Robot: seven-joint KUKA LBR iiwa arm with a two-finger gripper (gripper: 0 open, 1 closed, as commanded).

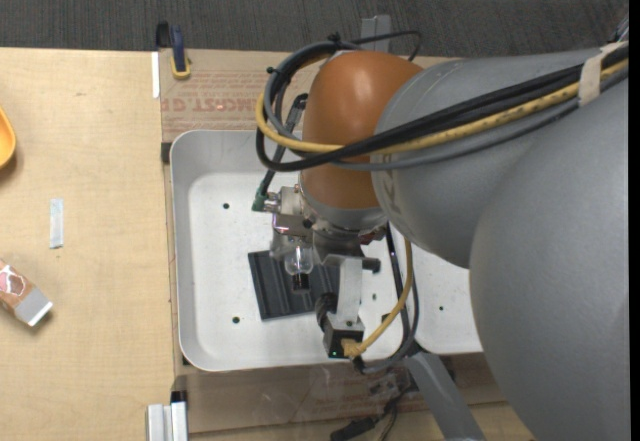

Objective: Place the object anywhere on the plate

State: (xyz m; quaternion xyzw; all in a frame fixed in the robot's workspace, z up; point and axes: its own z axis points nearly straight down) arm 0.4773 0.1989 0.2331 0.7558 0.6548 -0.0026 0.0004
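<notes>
On the tabletop (pixel 90 159), a white bin (pixel 205 229) holds a dark plate (pixel 272 289); the hand (pixel 298 264) hovers over it (grip unclear). Likely placing; next, release.

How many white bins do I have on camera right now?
1: the white bin sits mid-frame, its left wall and front rim clear, with the arm covering its right side. A second bin may be hidden under the arm.

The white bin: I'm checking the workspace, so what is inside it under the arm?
Inside the white bin, a dark ribbed flat object lies on the floor, just below the gripper. The arm covers the bin's right part, so whatever lies there cannot be seen.
</notes>
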